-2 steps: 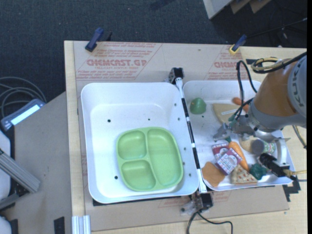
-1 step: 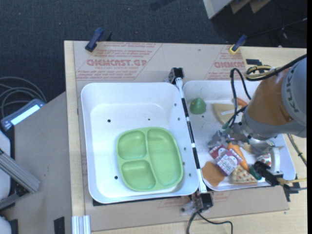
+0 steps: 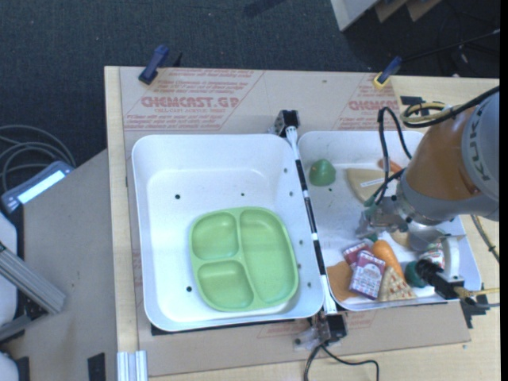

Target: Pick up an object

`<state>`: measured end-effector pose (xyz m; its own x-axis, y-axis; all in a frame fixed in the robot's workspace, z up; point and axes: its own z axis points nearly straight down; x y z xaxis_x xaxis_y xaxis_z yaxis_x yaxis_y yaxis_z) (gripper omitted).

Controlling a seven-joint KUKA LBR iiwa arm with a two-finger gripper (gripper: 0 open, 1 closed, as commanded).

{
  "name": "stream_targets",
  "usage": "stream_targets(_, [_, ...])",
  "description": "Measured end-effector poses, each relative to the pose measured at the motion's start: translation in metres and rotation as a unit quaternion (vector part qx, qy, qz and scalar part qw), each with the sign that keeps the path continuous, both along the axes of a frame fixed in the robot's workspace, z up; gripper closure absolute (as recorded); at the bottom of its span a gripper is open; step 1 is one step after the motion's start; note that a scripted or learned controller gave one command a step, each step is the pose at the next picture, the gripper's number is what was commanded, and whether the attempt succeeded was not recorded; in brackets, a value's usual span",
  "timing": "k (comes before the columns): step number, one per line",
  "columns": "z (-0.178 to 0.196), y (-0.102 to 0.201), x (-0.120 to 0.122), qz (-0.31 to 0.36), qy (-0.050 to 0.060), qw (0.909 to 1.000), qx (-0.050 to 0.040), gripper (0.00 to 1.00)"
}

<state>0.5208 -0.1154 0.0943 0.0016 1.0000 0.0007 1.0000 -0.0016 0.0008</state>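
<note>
The arm (image 3: 444, 165) reaches into the right bin (image 3: 341, 143), its gripper (image 3: 379, 222) low over the clutter near the bin's centre; whether it is open or closed cannot be told. Candidate objects lie close by: an orange carrot-like piece (image 3: 386, 252) and a red-and-white packet (image 3: 367, 278) at five o'clock, a green ball (image 3: 321, 172) at ten o'clock. Judged step: descent to grasp; next comes closing on one item and a straight lift. The left bin (image 3: 159, 165) holds a green divided tray (image 3: 242, 258).
</note>
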Motion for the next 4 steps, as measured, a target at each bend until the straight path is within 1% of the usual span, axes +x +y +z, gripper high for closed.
stream_targets(1, [0.000, 0.000, 0.000, 0.000, 0.000, 1.0000, 0.0000, 0.00])
stream_targets(2, [-0.009, -0.027, 0.090, 0.001, 0.000, 1.0000, -0.0007, 0.00])
stream_targets(3, [0.001, -0.027, 0.090, 0.002, -0.001, 1.0000, -0.0014, 1.00])
stream_targets(4, [0.058, -0.055, 0.068, 0.001, -0.001, 1.0000, -0.0013, 1.00])
